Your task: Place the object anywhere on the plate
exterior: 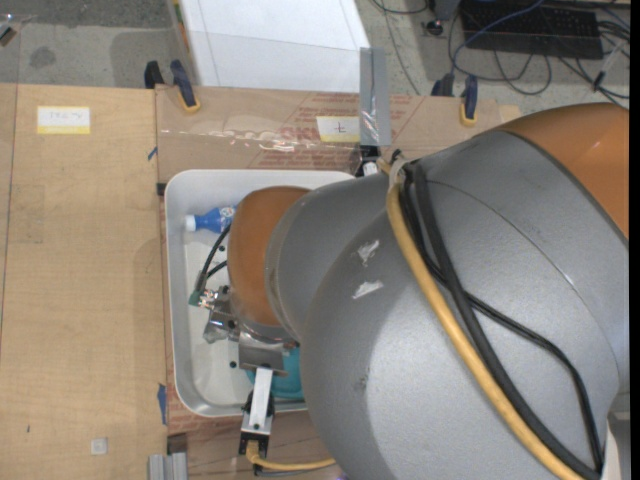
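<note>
My grey arm with its orange band covers most of the bench and reaches down into the left white bin (pixel 178 268). The gripper (pixel 248 353) hangs low over the bin's front part, with its metal wrist and black cables showing just above it. A white and blue object (pixel 210 220), like a small bottle, lies near the bin's far left corner, apart from the gripper. A teal patch (pixel 290 383), possibly the plate, peeks out beside the gripper at the bin's front, mostly hidden under the arm.
The bin's left wall and front rim (pixel 205 406) stand close to the gripper. Brown cardboard (pixel 80 288) covers the bench to the left. A white box (pixel 270 18) and blue clamps (pixel 185 83) sit behind the bin. The arm hides the right bin.
</note>
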Controlling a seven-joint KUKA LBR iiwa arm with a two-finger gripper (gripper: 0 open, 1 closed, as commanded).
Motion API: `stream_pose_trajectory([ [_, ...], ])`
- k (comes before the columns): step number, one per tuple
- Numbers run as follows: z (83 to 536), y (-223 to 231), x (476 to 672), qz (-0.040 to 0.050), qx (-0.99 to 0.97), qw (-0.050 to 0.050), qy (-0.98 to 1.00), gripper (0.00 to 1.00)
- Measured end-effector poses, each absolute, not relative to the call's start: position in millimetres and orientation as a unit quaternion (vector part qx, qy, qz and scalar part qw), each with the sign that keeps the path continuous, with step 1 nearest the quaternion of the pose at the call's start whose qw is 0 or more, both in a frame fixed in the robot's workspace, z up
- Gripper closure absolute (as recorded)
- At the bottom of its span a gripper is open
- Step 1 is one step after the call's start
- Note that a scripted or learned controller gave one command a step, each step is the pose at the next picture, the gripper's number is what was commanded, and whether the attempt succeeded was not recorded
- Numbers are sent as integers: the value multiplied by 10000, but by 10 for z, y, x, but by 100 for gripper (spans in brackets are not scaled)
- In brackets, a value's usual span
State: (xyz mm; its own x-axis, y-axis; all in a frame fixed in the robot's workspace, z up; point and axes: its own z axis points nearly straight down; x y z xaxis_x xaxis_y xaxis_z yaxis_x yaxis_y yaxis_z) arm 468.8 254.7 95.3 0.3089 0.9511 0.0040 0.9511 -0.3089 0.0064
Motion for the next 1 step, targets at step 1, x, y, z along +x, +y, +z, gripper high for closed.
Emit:
stream_pose_trajectory([
  [1,956,2688,4687,43,9039,10,4278,0],
])
